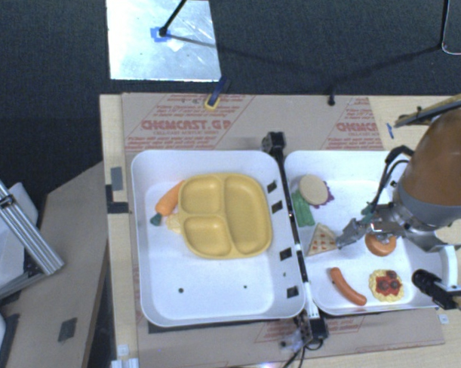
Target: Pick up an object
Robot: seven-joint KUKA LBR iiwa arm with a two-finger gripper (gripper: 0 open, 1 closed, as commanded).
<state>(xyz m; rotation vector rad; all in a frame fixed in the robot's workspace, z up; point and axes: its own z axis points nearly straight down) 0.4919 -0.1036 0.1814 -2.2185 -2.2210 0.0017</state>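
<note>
Two shallow white bins sit side by side on the brown cardboard-covered counter (183, 121). The left white bin (155, 295) holds a yellow plastic divided plate (220, 215) with three compartments, lying flat near the bin's middle. A small orange toy carrot (168, 198) lies touching the plate's left edge, tilted, with its green end toward the lower left.

The right white bin (350, 164) holds the toy foods. A round tan-topped toy burger with a purple fringe (314, 190) lies in the upper left part, and a green stick-shaped piece (301, 209) lies just beside it along the bin's left wall. A triangular toy pizza slice (320, 240) lies below those. An orange-red toy sausage (347, 285) lies near the front wall, and a small round yellow piece with red topping (387, 285) lies to its right.

The grey arm with its orange band reaches in from the right, and its claw (362, 229) hangs over the middle of the right bin. Whether the claw is released or clenched cannot be told at this angle. An orange ring-shaped toy doughnut (380, 245) lies just below and to the right of the claw, partly covered by the wrist hardware. The pizza slice lies just to the claw's left, nearly touching its tip.
</note>
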